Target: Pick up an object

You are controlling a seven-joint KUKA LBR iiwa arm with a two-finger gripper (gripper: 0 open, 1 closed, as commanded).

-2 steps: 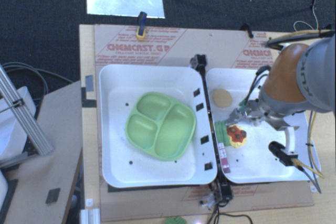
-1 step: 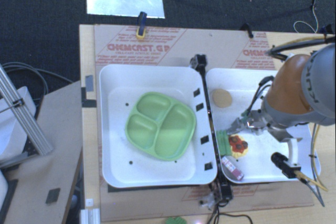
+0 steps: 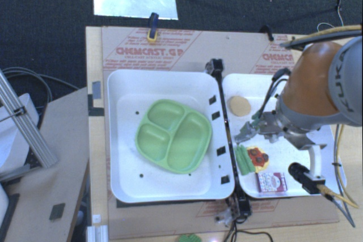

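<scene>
Since any object will do, I judge the green-and-yellow toy [image 3: 251,158] in the right bin [image 3: 332,141] nearest — light, probably soft, best pinched across its narrow green edge. My gripper [image 3: 245,132] hangs just above it — jaws' state I cannot tell. A tan disc [image 3: 239,105] and a red-white packet [image 3: 271,182] lie nearby.

Left bin [image 3: 122,116]: green tray [image 3: 173,135] fills centre, margins free. Right bin [image 3: 266,192]: arm [image 3: 317,85] blocks right half.

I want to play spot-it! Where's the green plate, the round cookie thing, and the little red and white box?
green divided plate [image 3: 173,136]: camera view, middle ridge.
round tan disc [image 3: 240,105]: camera view, its centre.
red and white box [image 3: 271,182]: camera view, top face.
</scene>
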